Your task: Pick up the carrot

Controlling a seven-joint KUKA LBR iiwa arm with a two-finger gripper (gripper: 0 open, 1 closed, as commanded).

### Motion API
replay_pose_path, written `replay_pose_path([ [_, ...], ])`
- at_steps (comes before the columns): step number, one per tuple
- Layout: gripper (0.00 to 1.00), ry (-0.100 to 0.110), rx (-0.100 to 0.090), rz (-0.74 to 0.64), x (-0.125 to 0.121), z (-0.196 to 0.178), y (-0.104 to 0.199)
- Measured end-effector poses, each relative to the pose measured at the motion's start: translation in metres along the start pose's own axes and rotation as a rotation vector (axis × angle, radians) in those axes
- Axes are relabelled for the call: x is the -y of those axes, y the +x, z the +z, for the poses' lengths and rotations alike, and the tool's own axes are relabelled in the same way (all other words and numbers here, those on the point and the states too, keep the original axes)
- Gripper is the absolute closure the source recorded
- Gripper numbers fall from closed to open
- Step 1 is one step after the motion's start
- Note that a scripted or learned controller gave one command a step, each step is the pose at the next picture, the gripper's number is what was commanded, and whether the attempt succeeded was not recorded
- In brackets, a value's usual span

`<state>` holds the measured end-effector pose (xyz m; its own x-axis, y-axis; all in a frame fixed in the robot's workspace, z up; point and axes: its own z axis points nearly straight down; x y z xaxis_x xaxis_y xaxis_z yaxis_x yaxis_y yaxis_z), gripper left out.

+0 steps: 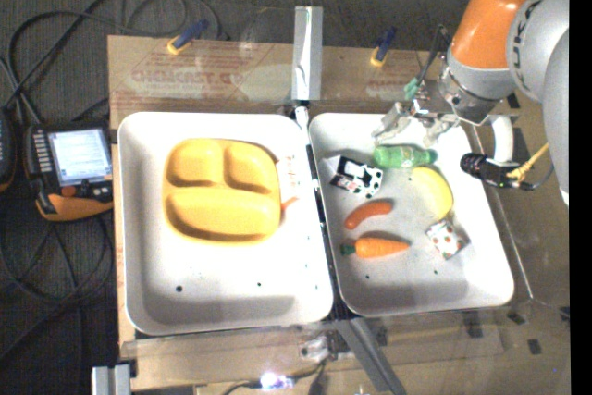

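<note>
Your tool [413,120] hangs over the right bin's [499,277] far edge; can't tell its state. Carrot [377,247] lies flat well short of it, toward the near side, clear for top access.

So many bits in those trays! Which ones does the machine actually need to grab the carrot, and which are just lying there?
Needed:
carrot, in the right bin
claw, above that bin's far end

Just lying about:
green bottle
sausage
banana
black-and-white cow toy
spotted die
yellow divided plate in the left bin
</note>
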<state>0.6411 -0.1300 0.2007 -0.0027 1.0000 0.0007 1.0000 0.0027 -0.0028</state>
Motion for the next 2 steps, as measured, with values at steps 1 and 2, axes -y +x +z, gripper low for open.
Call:
replay_pose_path([
  [1, 0.0, 0.0, 0.0, -0.146, 0.05, 0.092, 0.026],
  [2, 0.0, -0.019, 0.006, -0.187, 0.104, 0.11, 0.03],
])
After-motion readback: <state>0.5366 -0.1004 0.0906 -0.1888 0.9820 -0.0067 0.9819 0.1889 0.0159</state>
